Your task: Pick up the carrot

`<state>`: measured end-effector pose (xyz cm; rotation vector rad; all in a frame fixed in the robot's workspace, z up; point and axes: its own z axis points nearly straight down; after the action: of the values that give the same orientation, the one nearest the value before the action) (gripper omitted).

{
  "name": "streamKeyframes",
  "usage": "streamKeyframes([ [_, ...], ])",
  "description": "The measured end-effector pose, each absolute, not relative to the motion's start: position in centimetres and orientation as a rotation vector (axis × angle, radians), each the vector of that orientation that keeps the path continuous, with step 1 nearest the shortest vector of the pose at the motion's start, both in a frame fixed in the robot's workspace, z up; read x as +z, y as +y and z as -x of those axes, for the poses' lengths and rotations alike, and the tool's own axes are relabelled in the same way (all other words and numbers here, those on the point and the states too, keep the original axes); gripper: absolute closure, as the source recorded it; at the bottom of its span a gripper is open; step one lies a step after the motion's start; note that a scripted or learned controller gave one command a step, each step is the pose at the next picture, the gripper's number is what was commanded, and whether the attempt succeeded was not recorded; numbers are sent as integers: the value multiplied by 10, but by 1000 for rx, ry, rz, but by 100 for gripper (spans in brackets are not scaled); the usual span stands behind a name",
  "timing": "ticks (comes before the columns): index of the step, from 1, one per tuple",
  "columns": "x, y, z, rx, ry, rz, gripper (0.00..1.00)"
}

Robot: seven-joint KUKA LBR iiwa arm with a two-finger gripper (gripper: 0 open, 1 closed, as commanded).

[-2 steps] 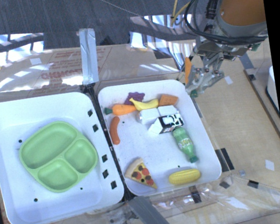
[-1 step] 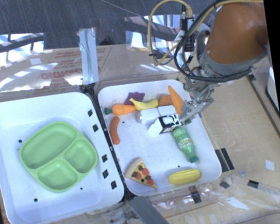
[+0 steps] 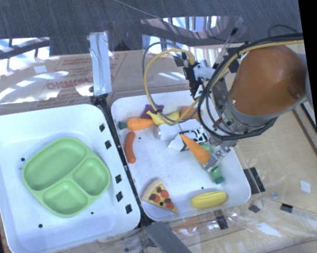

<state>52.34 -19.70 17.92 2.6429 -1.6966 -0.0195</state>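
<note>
Gripping carrot [image 3: 196, 148], claw [image 3: 209, 158] over right bin [image 3: 182, 208], slice nearby

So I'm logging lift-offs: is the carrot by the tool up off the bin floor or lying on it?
Cannot tell. The carrot slants at the tool, over the right bin.

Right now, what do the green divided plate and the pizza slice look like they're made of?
The green divided plate looks like molded plastic: one uniform pale green, smooth matte surface, rounded compartment edges. The pizza slice seems a toy, probably plastic or painted wood; its flat colours and neat red and dark dots look printed or painted, but the view is too coarse to settle which.
</note>
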Motion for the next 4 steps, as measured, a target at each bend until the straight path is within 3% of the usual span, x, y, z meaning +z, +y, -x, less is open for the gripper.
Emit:
streamKeyframes([
  [1,185,-194,-525,-32,-1693,-2647,100],
  [2,152,-178,-486,-19,-1253,-2882,100],
  [3,174,-127,-491,-18,-1442,-2790,100],
  [4,229,-90,-478,-9,-924,-3007,100],
])
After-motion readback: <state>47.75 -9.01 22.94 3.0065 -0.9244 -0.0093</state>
